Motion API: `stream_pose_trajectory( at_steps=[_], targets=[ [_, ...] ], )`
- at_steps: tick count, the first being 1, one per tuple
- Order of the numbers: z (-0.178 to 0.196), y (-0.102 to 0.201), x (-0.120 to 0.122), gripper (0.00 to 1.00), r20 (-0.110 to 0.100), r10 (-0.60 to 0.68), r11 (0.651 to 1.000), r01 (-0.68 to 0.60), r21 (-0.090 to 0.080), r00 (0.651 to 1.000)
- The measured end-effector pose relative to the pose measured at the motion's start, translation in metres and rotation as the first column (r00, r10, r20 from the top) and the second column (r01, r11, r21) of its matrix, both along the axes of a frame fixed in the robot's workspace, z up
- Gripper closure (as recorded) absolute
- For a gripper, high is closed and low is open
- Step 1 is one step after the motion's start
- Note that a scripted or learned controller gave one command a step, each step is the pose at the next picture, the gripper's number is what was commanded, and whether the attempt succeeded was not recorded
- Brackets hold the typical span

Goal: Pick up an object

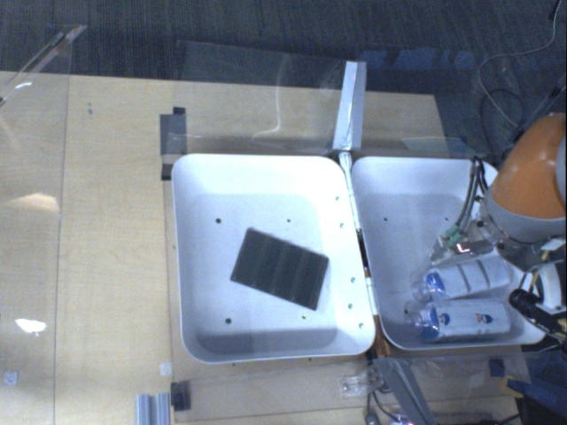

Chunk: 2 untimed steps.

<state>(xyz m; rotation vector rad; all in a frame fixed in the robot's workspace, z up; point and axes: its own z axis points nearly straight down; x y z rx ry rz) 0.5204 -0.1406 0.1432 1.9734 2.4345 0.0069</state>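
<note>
A dark grey ribbed rectangular pad lies flat in the middle of the left bin. Two clear plastic bottles with blue caps lie on their sides in the right bin: one further back, the other near the front wall. My gripper reaches in from the right and hangs low over the right bin, just behind the rear bottle's cap end. The orange-banded wrist covers the bin's right side.
A metal divider post rises behind the seam between the two bins. Pale wooden bench extends to the left. Clamps and brackets sit at the left bin's corners.
</note>
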Motion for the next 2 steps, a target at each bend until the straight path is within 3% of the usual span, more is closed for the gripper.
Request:
stream_pose_trajectory(
  at_steps=[1,2],
  targets=[
    [-0.001,0.0,-0.001,0.0,-0.003,0.0,1.0,0.0,0.001,1.0],
    [-0.052,-0.007,-0.005,0.0,0.014,0.124,0.992,-0.124,-0.003,0.992]
  ],
)
